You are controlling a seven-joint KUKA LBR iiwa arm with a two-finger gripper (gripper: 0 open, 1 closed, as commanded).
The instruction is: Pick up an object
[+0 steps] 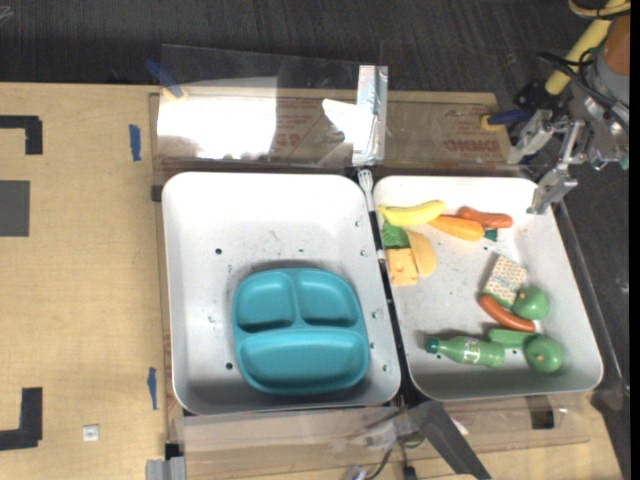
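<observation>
The right bin (575,268) holds several toy foods. A yellow banana (410,212), an orange carrot (455,228) and a red pepper (487,218) lie along its far side. Below them sit a green leaf piece (393,235) and a tan bread slice (412,261). A patterned block (505,280), a red chili (507,315), a green pepper (531,301), a green bottle (465,350) and a green pear-like piece (545,354) lie near the front right. My gripper (556,173) hangs over the bin's far right corner, above and to the right of the red pepper, with nothing seen in it.
The left bin (190,228) holds a teal divided plate (298,331) toward its front. A clear plastic sheet (270,113) stands behind the bins. Cables and arm hardware (600,28) crowd the top right. Brown bench surface (70,268) lies to the left.
</observation>
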